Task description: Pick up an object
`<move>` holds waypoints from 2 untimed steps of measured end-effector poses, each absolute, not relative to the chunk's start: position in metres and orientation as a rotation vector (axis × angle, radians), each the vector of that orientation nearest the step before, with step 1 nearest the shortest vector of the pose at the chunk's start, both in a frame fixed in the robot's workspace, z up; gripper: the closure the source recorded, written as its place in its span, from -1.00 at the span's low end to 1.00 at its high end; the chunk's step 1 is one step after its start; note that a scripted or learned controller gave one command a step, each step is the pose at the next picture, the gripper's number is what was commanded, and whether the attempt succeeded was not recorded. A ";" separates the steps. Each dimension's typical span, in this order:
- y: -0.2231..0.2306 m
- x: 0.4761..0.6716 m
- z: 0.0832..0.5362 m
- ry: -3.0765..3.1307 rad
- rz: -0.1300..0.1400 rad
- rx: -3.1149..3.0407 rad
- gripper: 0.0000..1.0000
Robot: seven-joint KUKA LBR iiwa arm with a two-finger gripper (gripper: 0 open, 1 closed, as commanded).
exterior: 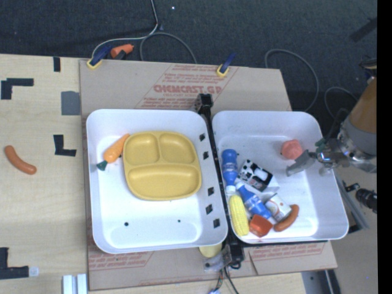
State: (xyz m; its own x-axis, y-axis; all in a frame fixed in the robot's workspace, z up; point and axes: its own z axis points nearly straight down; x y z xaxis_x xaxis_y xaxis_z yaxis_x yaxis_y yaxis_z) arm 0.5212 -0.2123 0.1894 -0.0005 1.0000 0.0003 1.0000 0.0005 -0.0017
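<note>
End effector [304,162] sits over the right side of the right bin [309,122], reaching in from the right edge. One grey finger points left toward the bin centre; whether it's open or closed I can't tell from this angle, and nothing is visibly held.

Nearest obj: pink ball [292,149], just up and left of the finger, close but apart, lying alone on bare bin floor. Prob. the easiest pick. Looks small and light, maybe soft rubber or foam; round, so it could roll or squirt out if pinched off-centre. Best taken across its middle from above.

Further left/down is the clutter pile: blue bottle [228,164] by the divider, black-and-white piece [255,174] beside it, corn cob [238,215] touching the bottle cluster, red block [260,226], sausage [286,218] at lower right of the pile. All look like light plastic toy items, stiff, somewhat slick; packed touching, so a grasp there risks catching two things or nudging neighbours. Sausage has the freest sides; take it across the short axis.

Left bin [98,127] holds a yellow divided plate [162,165] and a carrot [114,150] touching the plate's left rim. A second sausage [19,159] lies on the tabletop [37,103], well apart from the bins.
</note>
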 end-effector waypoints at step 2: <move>-0.196 0.637 0.087 -2.231 -0.002 -2.221 -1.00</move>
